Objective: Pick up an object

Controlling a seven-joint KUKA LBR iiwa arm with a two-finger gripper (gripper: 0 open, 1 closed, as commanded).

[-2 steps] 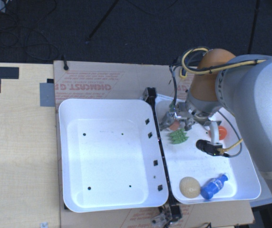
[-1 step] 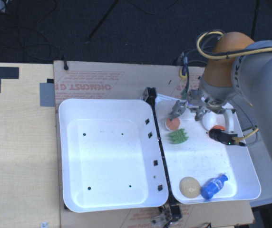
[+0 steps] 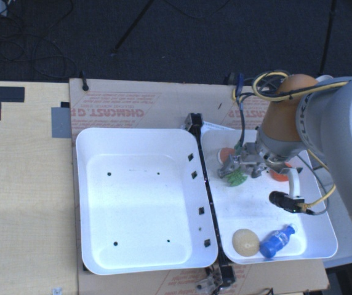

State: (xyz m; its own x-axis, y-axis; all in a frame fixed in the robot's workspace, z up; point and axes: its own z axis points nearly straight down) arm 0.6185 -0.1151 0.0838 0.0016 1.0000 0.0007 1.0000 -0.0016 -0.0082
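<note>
The arm reaches in from the right over the right bin [image 3: 324, 251]. My gripper [image 3: 242, 167] is low in that bin's upper left part, right over a green object [image 3: 236, 178]. Whether the green object sits between the fingers I cannot tell. An orange-red object [image 3: 226, 155] lies just behind the gripper and another red piece [image 3: 280, 176] shows to its right. Near the bin's front edge lie a beige ball [image 3: 245, 242] and a blue bottle [image 3: 276, 241], side by side.
The left bin [image 3: 90, 165] stands beside the right one, with black clips [image 3: 200, 211] along the shared divider. A black cable connector [image 3: 287, 201] hangs over the right bin. Cardboard lies under both bins.
</note>
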